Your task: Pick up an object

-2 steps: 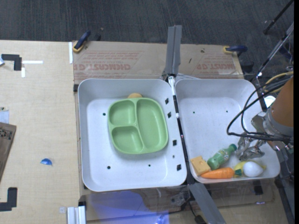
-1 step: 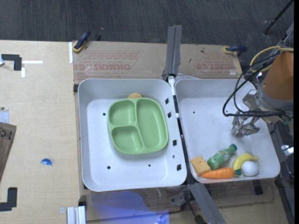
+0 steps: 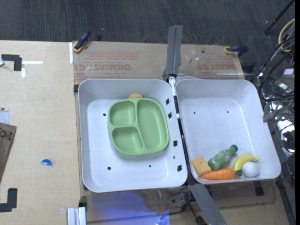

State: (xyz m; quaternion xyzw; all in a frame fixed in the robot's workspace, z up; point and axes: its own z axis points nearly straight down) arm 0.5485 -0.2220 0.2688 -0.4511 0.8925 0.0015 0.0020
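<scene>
Huddled in the near right corner of the right bin: a bottle, a carrot, a banana, a white ball and a yellow block.

Bottle green, lying on its side, long axis on a slant, cap pointing up and to the right, base down toward the block. Carrot just below it, stretched nearly level along the bin's front wall, green end to the right, touching or almost touching the ball. Banana curved over the top of the ball, one tip just beside the bottle's cap. Block at the left end of the group, tilted, hard against the carrot's pointed end.

Cannot tell how the jaws stand.

Beside, in the left bin: a green divided plate, three compartments, set a little askew near the middle. Behind its far rim, a small orange-yellow thing, mostly hidden, too little on view to name.

Between the bins at the far side, an upright grey bar. Under and behind both bins, cardboard held by clamps. Off to the left on the pale desk, a small blue thing, well apart from the bins.
</scene>
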